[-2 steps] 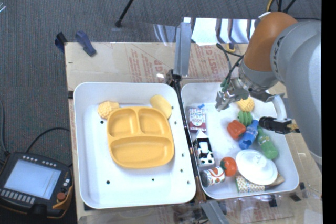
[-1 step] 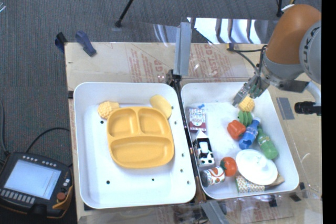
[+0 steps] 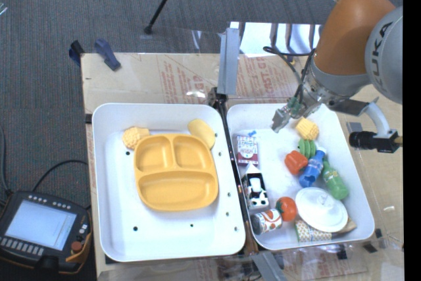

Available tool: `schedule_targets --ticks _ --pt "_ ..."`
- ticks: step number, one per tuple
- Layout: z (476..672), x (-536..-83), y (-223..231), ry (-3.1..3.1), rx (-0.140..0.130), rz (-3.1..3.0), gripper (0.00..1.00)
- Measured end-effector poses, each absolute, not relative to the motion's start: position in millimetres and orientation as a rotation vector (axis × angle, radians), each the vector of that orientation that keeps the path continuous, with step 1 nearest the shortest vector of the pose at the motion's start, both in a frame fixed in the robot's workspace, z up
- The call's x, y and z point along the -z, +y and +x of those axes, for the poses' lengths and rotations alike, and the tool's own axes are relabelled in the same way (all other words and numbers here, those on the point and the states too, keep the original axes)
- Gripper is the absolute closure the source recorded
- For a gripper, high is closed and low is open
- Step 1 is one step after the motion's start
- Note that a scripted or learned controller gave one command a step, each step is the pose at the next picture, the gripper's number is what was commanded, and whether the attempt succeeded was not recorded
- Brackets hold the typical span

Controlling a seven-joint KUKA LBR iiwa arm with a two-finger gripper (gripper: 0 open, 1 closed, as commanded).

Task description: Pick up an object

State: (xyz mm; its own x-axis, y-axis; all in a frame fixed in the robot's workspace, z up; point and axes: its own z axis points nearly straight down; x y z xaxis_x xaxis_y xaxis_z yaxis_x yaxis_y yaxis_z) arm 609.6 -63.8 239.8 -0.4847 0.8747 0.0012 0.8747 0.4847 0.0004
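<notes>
My gripper (image 3: 287,116) hangs over the back of the right bin (image 3: 263,116), open, with nothing between its fingers. A yellow corn piece (image 3: 307,129) lies just to its right, apart from it. Below the corn sit a green piece (image 3: 306,147), an orange cup (image 3: 296,161), a blue bottle (image 3: 312,170) and a green bottle (image 3: 335,185). A red-and-white carton (image 3: 247,148) and a cow-patterned carton (image 3: 255,189) lie along the bin's left side. A red tomato (image 3: 286,208), a can (image 3: 266,222) and a white lid (image 3: 321,208) sit at the front.
The left bin (image 3: 118,207) holds a yellow divided plate (image 3: 175,171), a yellow corn cob (image 3: 135,137) and a pale yellow fruit (image 3: 202,132). A metal post (image 3: 227,62) stands behind the wall between the bins. A teach pendant (image 3: 43,227) lies on the floor at lower left.
</notes>
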Motion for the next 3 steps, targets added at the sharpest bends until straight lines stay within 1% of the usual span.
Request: schedule_targets --ticks 1,2,3 --pt "608.1 -236 -66 -2.7 -0.006 -1.595 0.0" --pt "599.7 -132 -117 -2.715 -0.011 -1.546 0.0" --pt "575.9 -83 -173 -2.812 -0.002 -1.382 0.0"
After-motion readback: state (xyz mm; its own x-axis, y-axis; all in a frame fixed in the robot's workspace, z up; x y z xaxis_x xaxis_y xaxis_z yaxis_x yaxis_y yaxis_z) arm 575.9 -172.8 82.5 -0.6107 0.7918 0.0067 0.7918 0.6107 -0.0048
